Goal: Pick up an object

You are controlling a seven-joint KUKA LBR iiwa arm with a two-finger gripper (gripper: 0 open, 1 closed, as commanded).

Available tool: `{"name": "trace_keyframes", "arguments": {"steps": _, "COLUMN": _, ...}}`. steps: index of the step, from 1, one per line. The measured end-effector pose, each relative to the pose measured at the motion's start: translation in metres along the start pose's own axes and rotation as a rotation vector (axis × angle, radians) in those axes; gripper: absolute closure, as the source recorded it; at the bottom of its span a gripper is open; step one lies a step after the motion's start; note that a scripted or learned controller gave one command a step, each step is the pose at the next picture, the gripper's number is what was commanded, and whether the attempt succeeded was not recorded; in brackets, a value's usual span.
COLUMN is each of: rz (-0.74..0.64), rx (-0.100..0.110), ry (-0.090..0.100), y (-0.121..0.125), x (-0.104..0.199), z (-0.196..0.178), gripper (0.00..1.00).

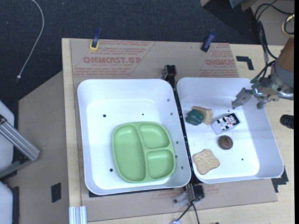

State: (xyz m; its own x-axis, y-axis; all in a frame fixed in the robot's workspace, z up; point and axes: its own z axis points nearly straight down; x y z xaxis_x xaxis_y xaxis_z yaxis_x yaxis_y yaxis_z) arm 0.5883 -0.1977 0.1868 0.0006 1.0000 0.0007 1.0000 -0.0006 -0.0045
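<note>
The right bin [261, 139] holds several small objects. A green and tan piece [198, 115] lies near its left wall. A small white card with black and red marks [226, 122] lies at its middle, a brown round piece [225, 142] just below it, and a tan cracker-shaped piece [205, 161] near the front left. My gripper [250, 100] hangs over the bin's back right part, up and to the right of the white card. It is open with nothing between its fingers.
The left bin [93, 106] holds a light green divided plate [142, 150]. A black clamp [169, 72] sits at the back where the two bins meet. Blue and yellow clips [96, 38] hold the cardboard's far edge.
</note>
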Motion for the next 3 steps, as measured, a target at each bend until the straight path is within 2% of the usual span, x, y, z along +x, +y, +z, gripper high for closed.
{"name": "trace_keyframes", "arguments": {"steps": 1, "rz": -0.001, "rx": -0.005, "ry": -0.001, "y": 0.001, "x": 0.0, "z": -0.002, "gripper": 0.0}}
{"name": "trace_keyframes", "arguments": {"steps": 2, "rz": -0.001, "rx": -0.003, "ry": -0.001, "y": -0.004, "x": 0.004, "z": 0.04, "gripper": 0.0}}
{"name": "trace_keyframes", "arguments": {"steps": 3, "rz": -0.004, "rx": -0.032, "ry": -0.005, "y": 0.002, "x": 0.006, "z": 0.076, "gripper": 0.0}}
